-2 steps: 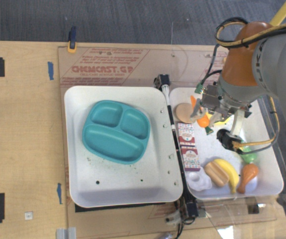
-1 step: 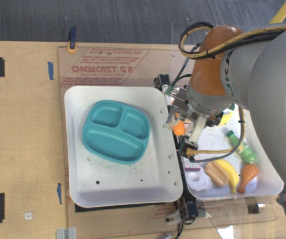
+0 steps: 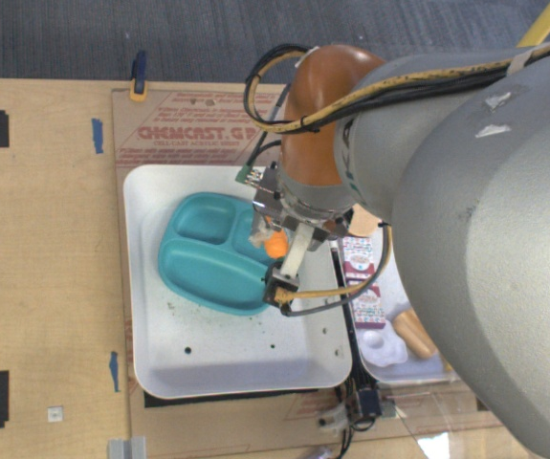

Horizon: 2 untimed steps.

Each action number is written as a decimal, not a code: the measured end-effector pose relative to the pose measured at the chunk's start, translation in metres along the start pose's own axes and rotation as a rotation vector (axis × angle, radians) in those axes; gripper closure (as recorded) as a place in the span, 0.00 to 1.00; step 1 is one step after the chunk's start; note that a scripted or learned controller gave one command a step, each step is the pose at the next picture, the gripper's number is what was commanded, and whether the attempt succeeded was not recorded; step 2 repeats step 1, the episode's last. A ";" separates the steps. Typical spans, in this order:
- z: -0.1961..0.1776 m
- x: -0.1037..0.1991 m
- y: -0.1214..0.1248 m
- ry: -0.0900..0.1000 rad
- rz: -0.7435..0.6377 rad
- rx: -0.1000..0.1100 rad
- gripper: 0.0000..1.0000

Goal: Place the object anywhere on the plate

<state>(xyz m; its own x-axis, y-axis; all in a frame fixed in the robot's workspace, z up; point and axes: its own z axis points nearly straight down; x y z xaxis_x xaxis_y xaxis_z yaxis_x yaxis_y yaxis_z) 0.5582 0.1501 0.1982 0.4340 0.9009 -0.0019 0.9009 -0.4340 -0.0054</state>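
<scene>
A teal divided plate [image 3: 208, 251] lies in the left white bin [image 3: 160, 352], towards its upper middle. My gripper [image 3: 276, 242] hangs over the plate's right rim, under the arm's orange band [image 3: 327, 113]. A small orange object [image 3: 275, 246] sits between its fingers, just above the plate's right compartment edge. The wrist hides the top of the gripper and part of the plate's right side.
The right bin [image 3: 389, 371] holds a patterned packet [image 3: 361, 261], a white lump [image 3: 385, 349], a tan cylinder [image 3: 415, 333] and a tan piece [image 3: 363, 223]. The grey arm covers most of that bin. Cables [image 3: 313, 299] loop below the gripper. Both bins rest on cardboard [image 3: 198, 127].
</scene>
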 end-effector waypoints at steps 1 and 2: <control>0.000 -0.002 0.002 -0.002 0.002 -0.002 0.00; 0.000 -0.002 0.002 -0.002 0.002 -0.002 0.00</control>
